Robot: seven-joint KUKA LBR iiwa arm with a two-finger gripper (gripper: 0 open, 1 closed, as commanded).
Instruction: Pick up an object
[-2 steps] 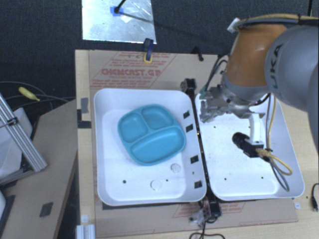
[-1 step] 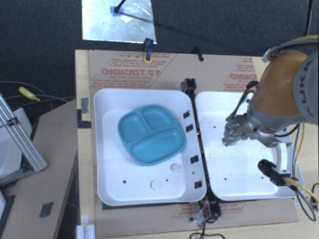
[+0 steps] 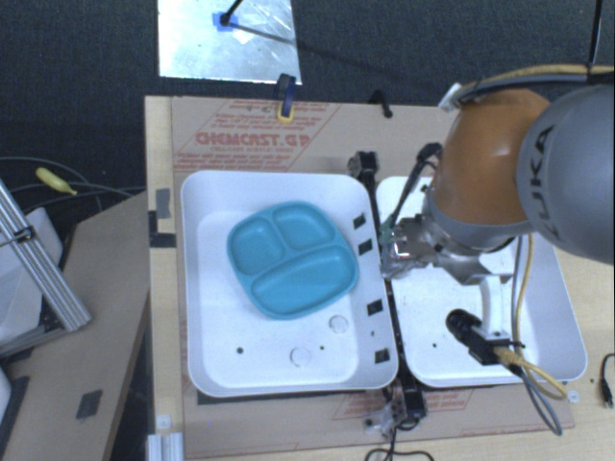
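Blue plate [image 3: 291, 257] lying in left bin [image 3: 207, 209].
Gripper [image 3: 396, 248] hidden beneath arm [image 3: 519, 161] over right bin [image 3: 557, 344]; grip impossible to tell.

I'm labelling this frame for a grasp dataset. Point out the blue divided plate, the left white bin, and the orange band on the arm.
Blue divided plastic plate [image 3: 291, 258]: camera view, its centre ridge.
Left shallow white bin [image 3: 252, 365]: camera view, bare floor near the front.
Orange band [image 3: 480, 166]: camera view, its broad curved face.
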